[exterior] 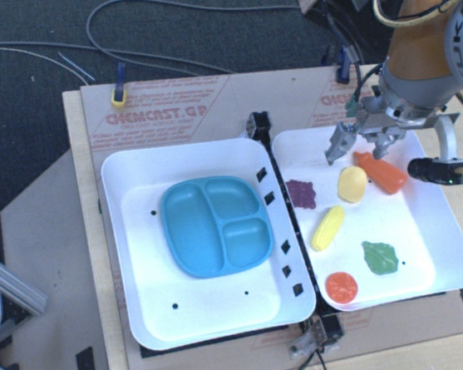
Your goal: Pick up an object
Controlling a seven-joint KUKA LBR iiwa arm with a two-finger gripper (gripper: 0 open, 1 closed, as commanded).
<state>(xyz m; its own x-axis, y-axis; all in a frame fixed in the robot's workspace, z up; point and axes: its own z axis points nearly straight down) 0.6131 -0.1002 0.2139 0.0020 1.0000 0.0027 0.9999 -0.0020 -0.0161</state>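
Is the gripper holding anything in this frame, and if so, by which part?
Nothing is held. The gripper hangs open above the right bin, its fingers spread, with the orange piece lying just below them.

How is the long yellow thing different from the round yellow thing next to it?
The long yellow piece is a stretched, tilted shape, while the round yellow piece is a squat lump. The long one lies nearer the bins' divider; the round one sits closer to the gripper, beside the orange piece. Both are yellow and lie in the right bin.
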